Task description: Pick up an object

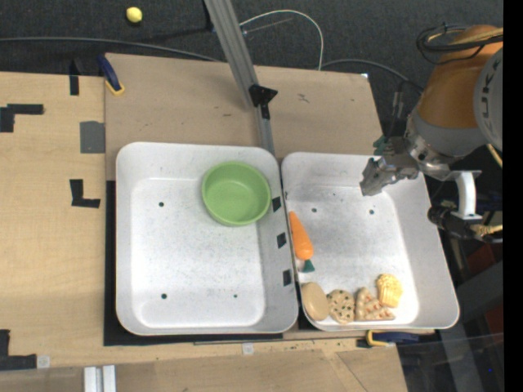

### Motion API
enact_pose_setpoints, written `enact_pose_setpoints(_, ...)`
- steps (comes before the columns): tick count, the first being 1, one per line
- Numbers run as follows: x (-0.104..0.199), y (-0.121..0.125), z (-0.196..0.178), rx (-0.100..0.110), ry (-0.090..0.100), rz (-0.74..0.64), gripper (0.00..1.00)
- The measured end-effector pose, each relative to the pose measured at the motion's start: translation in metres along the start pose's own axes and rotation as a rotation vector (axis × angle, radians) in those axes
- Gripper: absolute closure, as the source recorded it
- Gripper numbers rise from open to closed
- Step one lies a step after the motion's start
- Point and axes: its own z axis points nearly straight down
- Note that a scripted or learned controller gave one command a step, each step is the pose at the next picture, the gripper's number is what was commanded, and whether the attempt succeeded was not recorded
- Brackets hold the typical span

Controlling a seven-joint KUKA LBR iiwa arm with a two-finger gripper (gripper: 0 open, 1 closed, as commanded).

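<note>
My gripper (374, 183) hangs over the upper right part of the right bin (351, 219), with nothing visible between its fingers. An orange carrot (301, 235) lies along that bin's left wall. At the bin's front edge sit a pale bread roll (314, 300), a chocolate-chip cookie (341, 305), an orange-pink waffle-like piece (368, 306) and a yellow corn-like piece (389, 288). A green bowl (236, 193) rests upright in the upper right part of the left bin (163, 251). All of these lie well clear of the gripper.
A grey metal pole (237, 47) slants down from the top to the divide between the bins. Cables run across the dark floor at the back, where a small yellow ball (134, 14) lies. A blue clamp (111, 75) sits at the bench's back left corner.
</note>
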Motion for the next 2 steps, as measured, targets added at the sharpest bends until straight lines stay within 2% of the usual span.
enact_pose_setpoints(1,0.050,0.023,-0.004,-0.002,0.000,-0.001,1.00)
enact_pose_setpoints(2,0.103,0.033,-0.012,-0.001,0.001,-0.001,1.00)
